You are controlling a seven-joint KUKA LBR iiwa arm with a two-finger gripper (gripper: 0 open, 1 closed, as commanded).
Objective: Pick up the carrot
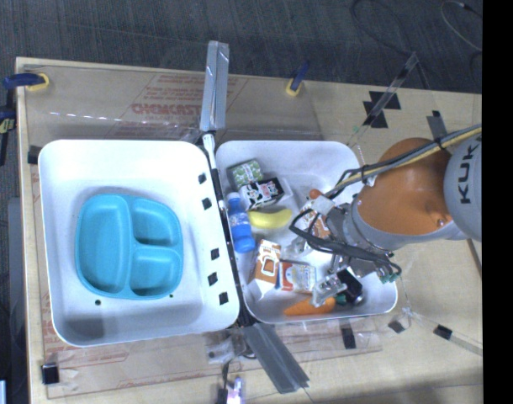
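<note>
Two shallow white bins sit side by side on the pale wooden worktop (341, 112): the left bin (59, 225) holds a light-blue plastic tray with three compartments (129, 244), and the right bin (319, 154) is crowded with small goods. The grey arm with its orange band (408, 196) reaches in from the right, and its tool (341, 286) hangs low over the near right part of that bin, wrapped in black cables (357, 255); whether it is spread or closed cannot be told, since the wrist and cables cover it. The orange carrot (305, 307) lies on the bin floor against the near wall, just below the tool, and seems not to be in its grip. Its long axis runs roughly left to right along that wall, slightly raised toward the right; its right end passes under the tool, so which end is the tip is not clear. Just above the carrot lie an orange-and-white printed packet (267, 268) and a clear-wrapped packet (296, 274), close beside it. Farther back are a yellow banana-shaped piece (271, 219), a blue-capped small bottle (239, 224) lying along the dividing wall, a black-and-white printed carton (263, 191) and a green-patterned small pack (246, 172). A grey metal bar (213, 87) stands at the far junction of the bins.
</note>
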